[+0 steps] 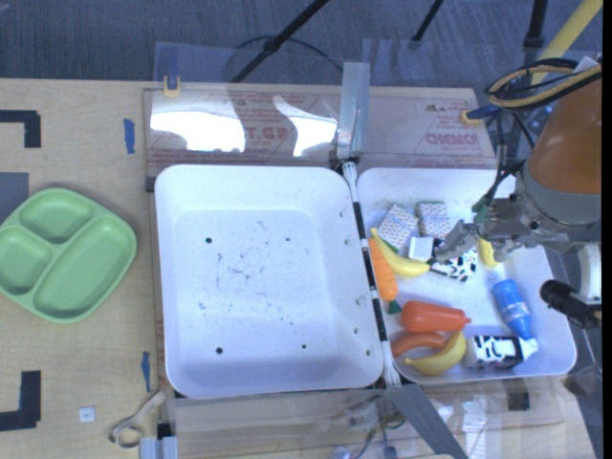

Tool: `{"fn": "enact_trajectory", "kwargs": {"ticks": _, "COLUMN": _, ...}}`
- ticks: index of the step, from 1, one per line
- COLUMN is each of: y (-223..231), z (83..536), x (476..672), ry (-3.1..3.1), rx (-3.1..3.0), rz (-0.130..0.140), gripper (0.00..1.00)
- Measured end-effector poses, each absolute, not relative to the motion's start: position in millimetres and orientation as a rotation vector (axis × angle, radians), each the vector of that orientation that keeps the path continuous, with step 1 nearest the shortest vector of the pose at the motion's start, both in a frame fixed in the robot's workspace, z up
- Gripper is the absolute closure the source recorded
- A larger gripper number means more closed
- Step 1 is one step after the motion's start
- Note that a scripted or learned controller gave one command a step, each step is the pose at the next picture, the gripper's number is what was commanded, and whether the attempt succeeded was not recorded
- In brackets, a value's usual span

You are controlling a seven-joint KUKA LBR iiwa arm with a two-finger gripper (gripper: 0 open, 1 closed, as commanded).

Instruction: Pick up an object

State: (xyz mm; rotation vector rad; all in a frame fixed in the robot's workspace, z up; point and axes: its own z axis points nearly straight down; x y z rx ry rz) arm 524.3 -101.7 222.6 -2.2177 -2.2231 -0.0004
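Bright, even overhead light washes the pale wooden bench; strong glare flares off the clear plastic sheet along its far edge. Shadows stay faint, detail slightly soft.

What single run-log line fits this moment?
arm: over right bin | gripper: low among objects | grasp: unconfirmed | left bin: untouched

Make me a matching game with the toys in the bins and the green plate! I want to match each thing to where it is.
Things:
1. green divided plate
2. blue bottle
3. banana
4. carrot

Places:
A. at the right bin's front edge
B. on the bench, left of both bins
C. along the right bin's left wall
D. in the right bin, toward its right side

Pairs: 1-B, 2-D, 3-A, 4-C
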Motion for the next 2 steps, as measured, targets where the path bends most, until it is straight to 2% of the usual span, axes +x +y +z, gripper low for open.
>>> {"fn": "enact_trajectory", "kwargs": {"ticks": 1, "y": -173.0, "z": 153.2, "x": 479.1, "ry": -2.047, "rx": -2.382, "rz": 0.000, "gripper": 0.00}}
{"fn": "enact_trajectory", "kwargs": {"ticks": 2, "y": -173.4, "z": 162.8, "x": 479.7, "ry": -2.045, "rx": -2.385, "rz": -0.003, "gripper": 1.00}}
